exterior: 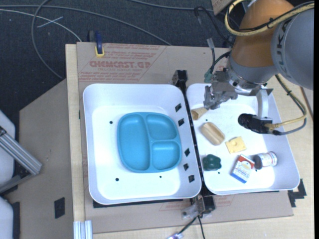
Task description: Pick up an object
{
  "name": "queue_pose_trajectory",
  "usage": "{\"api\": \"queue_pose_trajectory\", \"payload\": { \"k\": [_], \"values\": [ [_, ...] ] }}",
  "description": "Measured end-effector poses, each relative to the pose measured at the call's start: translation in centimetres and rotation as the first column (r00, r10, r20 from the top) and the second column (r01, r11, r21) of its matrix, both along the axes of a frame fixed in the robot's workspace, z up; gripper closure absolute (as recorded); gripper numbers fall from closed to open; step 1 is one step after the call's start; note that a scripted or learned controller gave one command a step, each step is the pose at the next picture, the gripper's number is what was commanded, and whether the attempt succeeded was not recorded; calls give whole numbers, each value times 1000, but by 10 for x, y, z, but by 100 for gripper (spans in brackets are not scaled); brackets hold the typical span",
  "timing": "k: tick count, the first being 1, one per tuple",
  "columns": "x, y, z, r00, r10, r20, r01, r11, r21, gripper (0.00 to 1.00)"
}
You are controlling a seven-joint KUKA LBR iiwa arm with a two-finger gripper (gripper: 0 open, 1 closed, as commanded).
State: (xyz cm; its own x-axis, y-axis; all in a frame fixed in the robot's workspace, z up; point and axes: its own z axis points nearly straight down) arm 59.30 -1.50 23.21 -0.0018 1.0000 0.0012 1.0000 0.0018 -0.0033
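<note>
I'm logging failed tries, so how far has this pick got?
Done: the gripper has reached the right bin, low at its far left corner near a small tan piece. In hand: nothing visibly held. Left: the whole grasp and lift; the bread-like block, cheese piece and green object all lie on the bin floor.
</note>
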Motion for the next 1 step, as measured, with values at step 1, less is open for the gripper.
{"api": "queue_pose_trajectory", "payload": {
  "k": [1],
  "values": [
    [-21,46,9,1000,1,0,-1,1000,1,100]
  ]
}}
